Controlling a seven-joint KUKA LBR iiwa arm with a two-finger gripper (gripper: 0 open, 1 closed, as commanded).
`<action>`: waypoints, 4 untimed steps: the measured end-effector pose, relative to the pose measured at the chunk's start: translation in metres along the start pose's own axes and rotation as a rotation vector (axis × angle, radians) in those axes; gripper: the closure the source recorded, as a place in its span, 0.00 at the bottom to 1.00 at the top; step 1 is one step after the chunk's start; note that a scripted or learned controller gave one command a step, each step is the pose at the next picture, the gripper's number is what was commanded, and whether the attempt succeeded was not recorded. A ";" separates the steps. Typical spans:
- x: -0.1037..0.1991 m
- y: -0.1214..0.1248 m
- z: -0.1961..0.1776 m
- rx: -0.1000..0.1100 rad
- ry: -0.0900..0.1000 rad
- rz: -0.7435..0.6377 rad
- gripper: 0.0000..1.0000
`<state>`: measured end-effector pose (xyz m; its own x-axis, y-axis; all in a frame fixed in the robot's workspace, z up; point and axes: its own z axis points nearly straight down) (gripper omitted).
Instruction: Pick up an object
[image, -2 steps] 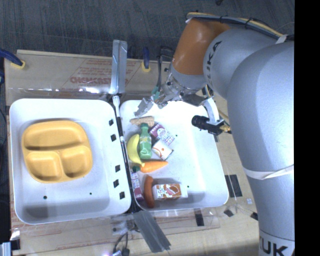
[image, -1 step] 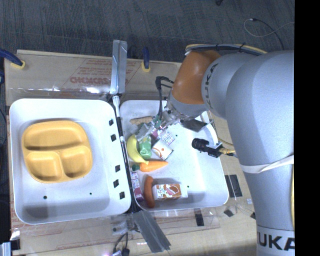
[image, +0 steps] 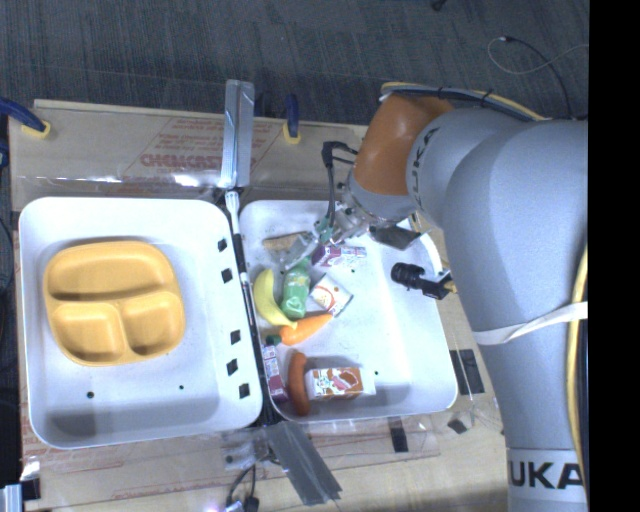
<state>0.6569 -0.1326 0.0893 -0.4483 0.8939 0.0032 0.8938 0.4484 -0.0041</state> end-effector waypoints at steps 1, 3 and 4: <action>0.082 -0.054 -0.100 0.001 0.000 -0.010 0.00; 0.031 -0.011 -0.072 0.000 -0.002 -0.016 0.00; 0.024 -0.037 -0.008 -0.014 -0.009 -0.101 0.00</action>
